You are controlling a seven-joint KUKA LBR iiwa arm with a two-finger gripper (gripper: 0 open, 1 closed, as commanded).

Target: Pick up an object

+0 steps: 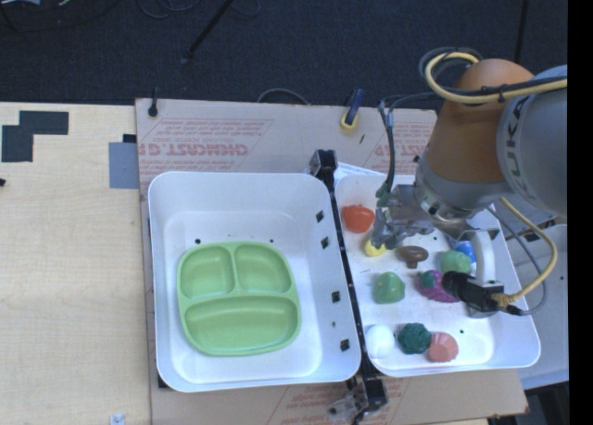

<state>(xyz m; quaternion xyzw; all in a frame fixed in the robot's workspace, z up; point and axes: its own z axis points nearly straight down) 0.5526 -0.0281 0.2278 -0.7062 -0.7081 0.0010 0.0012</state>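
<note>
My gripper hangs low over the far left part of the right bin. Just left of it lies an orange-red toy, and a small yellow piece sits right below it. A brown piece lies just to its right. Nothing can be seen held by the gripper. Further toys in this bin: a light green lump, a purple piece, a green piece with something blue beside it, a white ball, a dark green lump and a pink one.
The left bin holds a light green divided plate. A black divider runs between the two bins. The arm's orange band and grey body cover the right bin's far right corner.
</note>
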